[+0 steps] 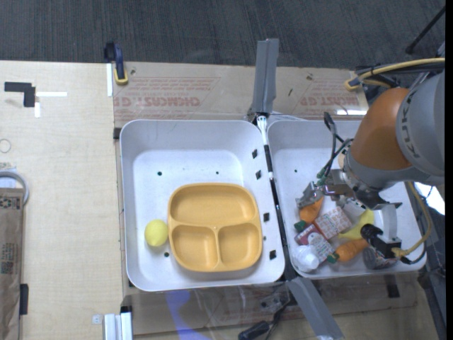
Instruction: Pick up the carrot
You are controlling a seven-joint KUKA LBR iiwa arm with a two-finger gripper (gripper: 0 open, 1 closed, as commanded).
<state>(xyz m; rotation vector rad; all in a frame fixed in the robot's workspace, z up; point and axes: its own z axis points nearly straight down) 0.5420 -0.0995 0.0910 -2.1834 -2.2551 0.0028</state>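
The carrot (pixel 350 248) lies at the near edge of the right bin (pixel 283 163), in the clutter, touching a red-and-white packet (pixel 330 224). The gripper (pixel 338 193) hovers just beyond that pile; whether it is open or closed, I cannot tell. Nothing lifted yet, so I'd say the pick remains undone. Left bin: yellow divided plate (pixel 214 227), lemon (pixel 156 233).

A pale wooden bench (pixel 64 211) bears two white bins (pixel 134 190) (pixel 283 161) side by side.
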